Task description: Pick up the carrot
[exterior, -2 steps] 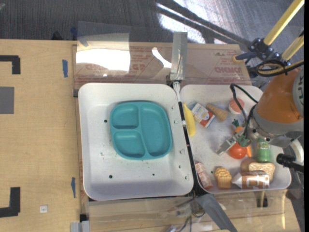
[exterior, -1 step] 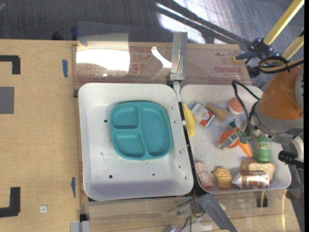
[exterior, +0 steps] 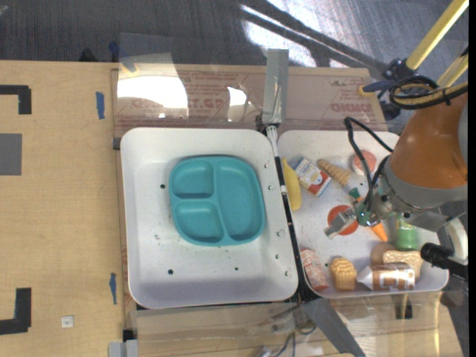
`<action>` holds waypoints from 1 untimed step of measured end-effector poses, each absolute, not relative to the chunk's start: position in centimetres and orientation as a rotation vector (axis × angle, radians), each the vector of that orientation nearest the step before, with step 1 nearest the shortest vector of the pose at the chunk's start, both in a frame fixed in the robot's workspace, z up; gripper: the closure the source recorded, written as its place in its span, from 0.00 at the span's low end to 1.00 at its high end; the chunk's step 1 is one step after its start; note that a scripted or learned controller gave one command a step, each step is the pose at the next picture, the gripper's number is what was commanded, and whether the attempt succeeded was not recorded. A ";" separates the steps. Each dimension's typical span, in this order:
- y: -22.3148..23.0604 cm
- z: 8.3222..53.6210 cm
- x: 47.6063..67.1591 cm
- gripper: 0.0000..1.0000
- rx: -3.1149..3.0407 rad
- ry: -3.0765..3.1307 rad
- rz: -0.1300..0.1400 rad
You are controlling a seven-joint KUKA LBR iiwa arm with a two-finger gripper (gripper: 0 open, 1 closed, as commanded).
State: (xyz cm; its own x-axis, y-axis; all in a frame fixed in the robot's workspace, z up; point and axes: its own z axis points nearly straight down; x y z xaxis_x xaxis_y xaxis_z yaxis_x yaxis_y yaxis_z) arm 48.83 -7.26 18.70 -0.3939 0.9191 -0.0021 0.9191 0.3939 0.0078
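Main risk: the carrot (exterior: 380, 230) sits in a crowded patch of the right bin (exterior: 327, 141), mostly hidden under the arm (exterior: 428, 155), so a grab from here could close on a neighbour instead. The green piece (exterior: 406, 236) lies just beside it, and the red-orange piece (exterior: 341, 220) sits close on the other side, near the gripper (exterior: 364, 216). A nudge could also roll the carrot under the bread-like item (exterior: 396, 257), or push it against the bin wall where there's little room to close around it.

Gripper state: can't tell. It's small and dark with teal bits, partly masked by cable and wrist, and nothing is visibly held in it. It looks to be low over the bin, beside the carrot, not clearly on it, so alignment may be off.

Carrot: just a small orange wedge shows, pointed end down-right, in the right bin's right half, btwn the gripper and the green piece. Smooth, tapered, prob hard plastic, so I'd expect it to slip if pinched near the tip.

The teal tray (exterior: 218, 199) in the left bin (exterior: 149, 266) is well apart; no issue there.
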 end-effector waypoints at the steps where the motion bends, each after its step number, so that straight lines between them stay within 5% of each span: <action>1: -11.2 35.4 48.2 1.00 1.543 2.721 0.007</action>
